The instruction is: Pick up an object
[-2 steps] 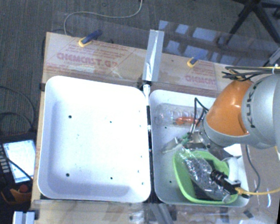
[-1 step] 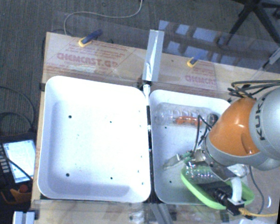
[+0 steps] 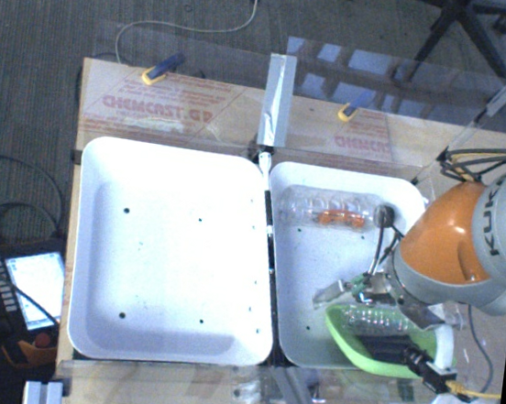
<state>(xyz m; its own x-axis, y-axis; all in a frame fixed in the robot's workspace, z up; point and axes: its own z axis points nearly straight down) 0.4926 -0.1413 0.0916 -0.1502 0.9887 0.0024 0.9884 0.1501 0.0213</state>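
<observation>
Two shallow white bins sit side by side on the bench, both smooth moulded plastic with rounded corners. The left bin (image 3: 90,249) shows a glossy floor dotted with a few small dark specks. The right bin (image 3: 297,322) holds two things. One is a clear plastic bottle (image 3: 330,211), ribbed and see-through, lying on its side along the far wall with something orange inside it. The other is a lime-green dish (image 3: 358,353), smooth with a curved rim, at the near right corner and partly covered by the robot. The arm (image 3: 447,240) comes in from the right, its rounded orange band glossy above the grey wrist. The gripper (image 3: 360,298) hangs low over the near right part of the right bin, just at the far edge of the green dish and well apart from the bottle. Whether it is clenched or released I cannot tell from here. Behind the bins, two blue-and-yellow clamps (image 3: 162,67) grip the pale board, and one grey metal post (image 3: 276,103) stands between them.
</observation>
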